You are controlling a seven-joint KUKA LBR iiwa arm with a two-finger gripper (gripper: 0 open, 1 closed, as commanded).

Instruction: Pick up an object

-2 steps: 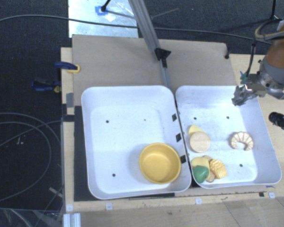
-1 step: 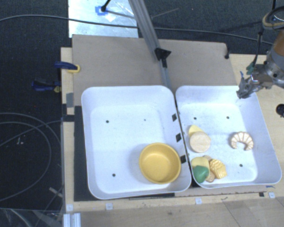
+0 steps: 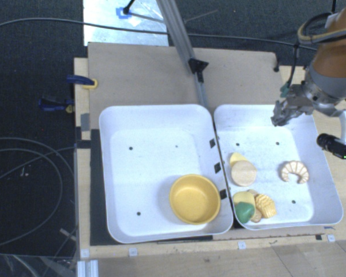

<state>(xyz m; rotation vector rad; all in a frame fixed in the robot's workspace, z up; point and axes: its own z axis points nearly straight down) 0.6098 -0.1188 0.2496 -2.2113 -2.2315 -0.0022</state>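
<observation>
My hand [image 3: 279, 115] hangs over the far right part of the right bin [image 3: 320, 154], near its back rim, w/ nothing between the fingers as far as I can see. Whether the fingers are spread or closed I can't tell; they're small and dark from this angle.

Task status: not started in any real sense. Nothing lifted, everything lies flat in the bins. Candidates in the right bin: a croissant [image 3: 294, 171] alone toward the right side, well apart from the rest; a round tan disc [image 3: 243, 172] by the left wall w/ a small yellow piece [image 3: 236, 157] touching its far edge; then a tight cluster at the near left corner: a yellow-green fruit [image 3: 243, 206] and a ribbed yellow item [image 3: 265, 205], touching each other. Left bin [image 3: 132, 131] holds a yellow bowl [image 3: 195, 198] at its near right.

My guess: croissant is the easiest pick, isolated and nearest my hand. Left to do: move over it, descend, close, lift. So basically all of it.
</observation>
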